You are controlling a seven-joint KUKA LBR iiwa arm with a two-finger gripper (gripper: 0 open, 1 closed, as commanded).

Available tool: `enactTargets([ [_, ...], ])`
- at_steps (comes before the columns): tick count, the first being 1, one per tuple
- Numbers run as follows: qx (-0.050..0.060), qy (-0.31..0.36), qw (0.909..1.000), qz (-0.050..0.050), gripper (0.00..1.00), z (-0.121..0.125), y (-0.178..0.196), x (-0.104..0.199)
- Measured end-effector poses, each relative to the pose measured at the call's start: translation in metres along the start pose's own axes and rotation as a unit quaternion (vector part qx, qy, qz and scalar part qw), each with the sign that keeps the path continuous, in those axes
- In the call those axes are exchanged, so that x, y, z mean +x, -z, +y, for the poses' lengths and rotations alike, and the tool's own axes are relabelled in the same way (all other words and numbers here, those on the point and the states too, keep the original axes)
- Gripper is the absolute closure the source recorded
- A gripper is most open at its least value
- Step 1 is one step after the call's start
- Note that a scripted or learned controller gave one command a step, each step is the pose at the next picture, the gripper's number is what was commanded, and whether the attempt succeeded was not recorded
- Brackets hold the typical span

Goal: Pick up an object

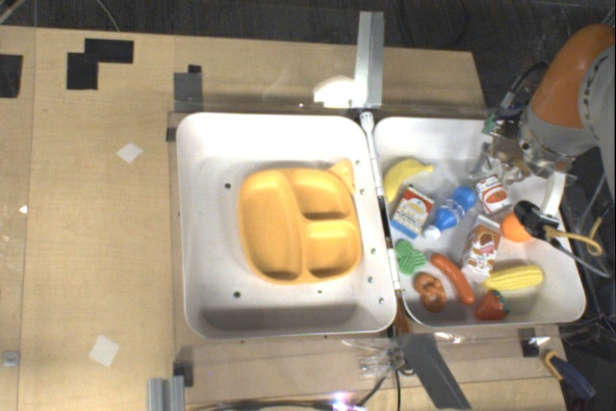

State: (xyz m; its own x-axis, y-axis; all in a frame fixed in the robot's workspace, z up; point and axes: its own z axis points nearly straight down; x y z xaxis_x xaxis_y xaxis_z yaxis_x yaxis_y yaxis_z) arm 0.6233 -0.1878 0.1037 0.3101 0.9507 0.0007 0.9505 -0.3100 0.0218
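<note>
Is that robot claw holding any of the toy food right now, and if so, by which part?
It cannot be told. The gripper hangs over the right white bin, near a small red-and-white can, but nothing visibly sits between its fingers.

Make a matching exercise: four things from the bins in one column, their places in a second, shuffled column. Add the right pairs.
Things:
1. yellow tray
2. banana
3. corn cob
4. blue bottle

Places:
A. near the right bin's front right corner
B. middle of the right bin
C. in the left bin
D. back left part of the right bin

Pairs: 1-C, 2-D, 3-A, 4-B
</note>
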Motion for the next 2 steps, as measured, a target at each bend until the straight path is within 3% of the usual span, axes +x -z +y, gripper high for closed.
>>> enactTargets([
  [1, 0.003, -0.036, 0.9994, 0.002, 1.0, -0.02, 0.103, 0.056],
  [2, 0.007, 0.103, 0.9947, 0.001, 1.0, -0.053, -0.011, 0.009],
])
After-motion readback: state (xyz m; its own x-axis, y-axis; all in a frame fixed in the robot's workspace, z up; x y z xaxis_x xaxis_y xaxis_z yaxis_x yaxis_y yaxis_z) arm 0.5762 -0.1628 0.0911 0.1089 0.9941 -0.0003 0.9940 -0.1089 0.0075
